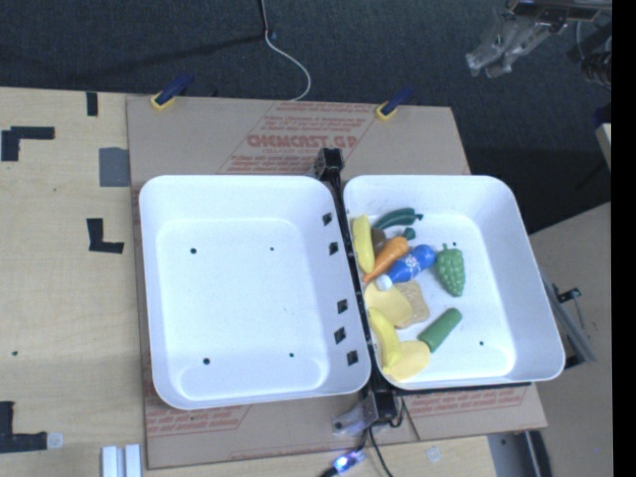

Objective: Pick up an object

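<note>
Camera view: gripper (pixel 494 60) is parked high, finger state cannot be told; crowded toys (pixel 402 286) could be nudged, not grasped.

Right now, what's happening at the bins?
Nothing is being handled yet. The gripper hangs at the top right of the view, beyond the bench and well away from both bins, with nothing between its fingers. The toy food sits piled against the left wall of the right bin: a carrot, green grapes, a cucumber, a banana and other pieces.
</note>
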